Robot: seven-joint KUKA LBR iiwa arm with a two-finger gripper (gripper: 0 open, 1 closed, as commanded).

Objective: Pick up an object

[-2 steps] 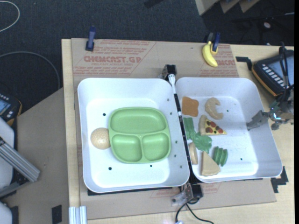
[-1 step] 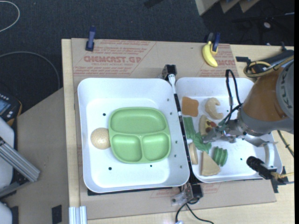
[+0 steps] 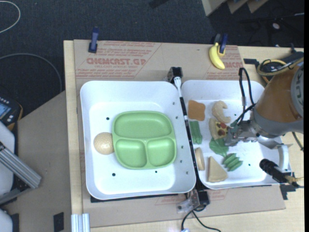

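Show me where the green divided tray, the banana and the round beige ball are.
green divided tray (image 3: 144, 139), camera view, middle ridge.
banana (image 3: 217, 57), camera view, middle of its curve.
round beige ball (image 3: 103, 143), camera view, its centre.

Grey arm (image 3: 277, 112) with orange band.
Rounded casing, black cable looped alongside, small dark gripper (image 3: 233, 134) at the tip.
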